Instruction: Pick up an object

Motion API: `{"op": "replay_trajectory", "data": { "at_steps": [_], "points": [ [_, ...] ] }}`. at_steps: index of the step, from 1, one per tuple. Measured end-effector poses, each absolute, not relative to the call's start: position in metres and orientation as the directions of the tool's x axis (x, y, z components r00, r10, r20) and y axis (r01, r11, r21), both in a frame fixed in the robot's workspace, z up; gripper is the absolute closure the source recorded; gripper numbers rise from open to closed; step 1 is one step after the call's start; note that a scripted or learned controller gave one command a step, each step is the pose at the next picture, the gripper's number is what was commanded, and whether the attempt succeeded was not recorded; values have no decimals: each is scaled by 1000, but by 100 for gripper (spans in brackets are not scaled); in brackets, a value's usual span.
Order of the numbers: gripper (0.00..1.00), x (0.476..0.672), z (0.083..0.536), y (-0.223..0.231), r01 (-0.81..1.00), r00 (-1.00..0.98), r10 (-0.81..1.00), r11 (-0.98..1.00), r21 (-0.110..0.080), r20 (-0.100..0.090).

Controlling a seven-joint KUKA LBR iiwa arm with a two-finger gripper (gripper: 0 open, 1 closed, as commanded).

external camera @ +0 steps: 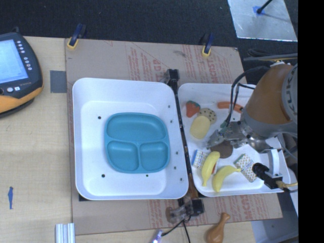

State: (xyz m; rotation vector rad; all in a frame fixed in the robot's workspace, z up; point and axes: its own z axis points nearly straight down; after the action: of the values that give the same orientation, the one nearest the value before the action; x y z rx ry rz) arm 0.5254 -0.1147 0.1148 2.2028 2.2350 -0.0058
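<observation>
My gripper (223, 138) hangs low over the middle of the right white bin (188, 92), with the grey and orange arm reaching in from the right. Just under it lies a brown round object (224, 150), partly hidden by the gripper. Left of the gripper are a pale yellow oval piece (199, 127), a speckled cookie (207, 114) and a red strawberry-like piece (192, 108). Two yellow bananas (209, 167) (223, 176) lie toward the bin's front. An orange carrot (226, 105) sits at the back, partly behind the arm.
The left white bin (86, 92) holds a blue divided plate (136, 141). A patterned block (245, 164) and a small blue-striped packet (198, 159) lie in the right bin. A tablet-like device (15, 72) rests at the far left. A brown wooden piece (217, 230) lies in front of the bins.
</observation>
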Motion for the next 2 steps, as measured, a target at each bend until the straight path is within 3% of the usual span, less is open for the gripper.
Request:
{"op": "replay_trajectory", "data": {
  "at_steps": [1, 2],
  "points": [
    [0, 519, 93, -96, 1000, -5, 1000, 5, 1, -2],
    [100, 520, 104, -98, 1000, -10, 1000, 10, 0, -5]
  ]
}}
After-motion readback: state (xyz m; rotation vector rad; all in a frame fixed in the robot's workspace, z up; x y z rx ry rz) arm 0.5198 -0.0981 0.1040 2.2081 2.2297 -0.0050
